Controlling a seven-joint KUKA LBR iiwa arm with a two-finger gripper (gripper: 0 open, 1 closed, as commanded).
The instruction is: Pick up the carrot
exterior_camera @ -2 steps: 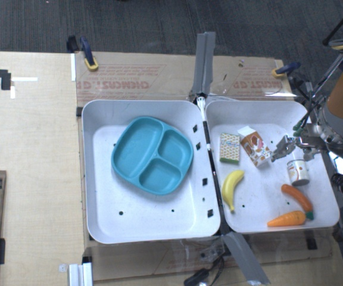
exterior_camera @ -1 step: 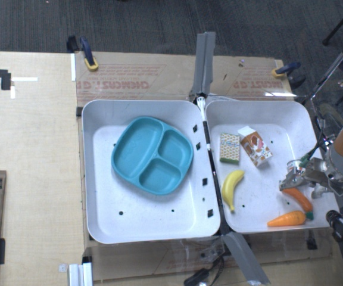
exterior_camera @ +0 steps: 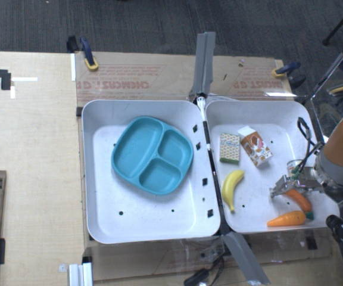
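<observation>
Nearest me, a smooth orange plastic carrot with a green tip (exterior_camera: 287,219) lies on its side near the front wall of the right shallow white bin (exterior_camera: 261,229), with a second, stubbier orange carrot-like piece (exterior_camera: 300,199) just behind it. From the right I see my metal two-finger gripper (exterior_camera: 283,187) reaching in low beside that second piece, though I cannot tell its finger state. Farther back lie a curved yellow banana (exterior_camera: 231,188), two small printed cartons (exterior_camera: 230,148), and a glossy teal three-compartment plate (exterior_camera: 152,155) in the left bin (exterior_camera: 94,177).
</observation>
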